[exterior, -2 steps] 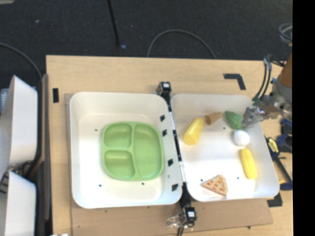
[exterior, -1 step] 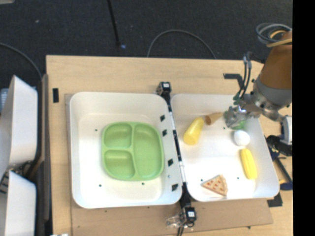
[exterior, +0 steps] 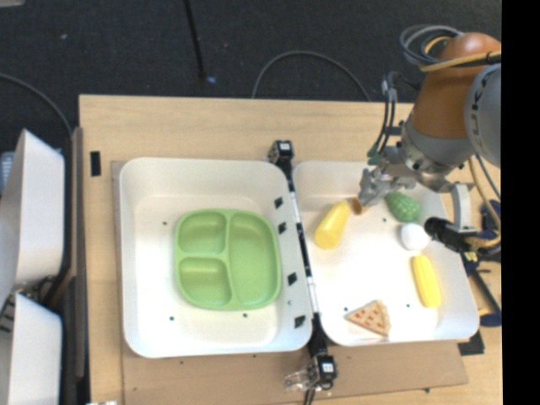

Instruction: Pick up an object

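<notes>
My gripper (exterior: 377, 199) hangs over the back of the right bin (exterior: 472, 319), with the grey and orange arm reaching in from the right. Its fingers stand open with nothing between them. A yellow bottle-shaped toy (exterior: 332, 224) lies just left of and below the gripper, with a small brown tip (exterior: 356, 207) next to the left finger. A green lumpy toy (exterior: 403, 204) sits directly right of the fingers. Further front lie a white egg-like ball (exterior: 413, 236), a yellow corn cob (exterior: 426, 280) and a pizza slice (exterior: 369, 317).
The left bin (exterior: 139, 184) holds a green divided plate (exterior: 228, 258). A black-clipped divider wall (exterior: 297, 243) separates the two bins. A black part of the arm's fittings (exterior: 447, 233) juts over the right bin's right side. White boxes (exterior: 34, 218) stand left of the bench.
</notes>
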### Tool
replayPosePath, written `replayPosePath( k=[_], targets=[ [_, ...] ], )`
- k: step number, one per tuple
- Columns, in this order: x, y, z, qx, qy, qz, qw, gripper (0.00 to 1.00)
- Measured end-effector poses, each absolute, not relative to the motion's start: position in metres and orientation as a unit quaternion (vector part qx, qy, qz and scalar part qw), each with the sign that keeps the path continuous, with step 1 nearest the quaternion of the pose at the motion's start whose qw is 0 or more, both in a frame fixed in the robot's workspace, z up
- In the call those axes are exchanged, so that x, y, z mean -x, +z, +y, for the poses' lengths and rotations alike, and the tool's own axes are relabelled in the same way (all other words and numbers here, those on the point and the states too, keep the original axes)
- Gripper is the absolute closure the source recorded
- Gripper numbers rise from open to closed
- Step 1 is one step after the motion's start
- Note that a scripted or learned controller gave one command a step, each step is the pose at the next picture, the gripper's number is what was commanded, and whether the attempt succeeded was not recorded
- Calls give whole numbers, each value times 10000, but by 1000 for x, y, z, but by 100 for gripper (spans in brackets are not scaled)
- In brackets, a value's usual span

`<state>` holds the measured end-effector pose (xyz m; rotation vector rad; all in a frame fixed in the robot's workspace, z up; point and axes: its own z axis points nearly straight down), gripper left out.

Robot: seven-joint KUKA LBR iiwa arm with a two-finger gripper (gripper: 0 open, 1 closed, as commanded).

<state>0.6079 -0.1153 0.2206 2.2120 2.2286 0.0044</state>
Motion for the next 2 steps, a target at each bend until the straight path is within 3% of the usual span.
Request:
replayPosePath(
  k=[2],
  targets=[
    [-630,244,-3,-7041,16,7101,4,100]
  ],
)
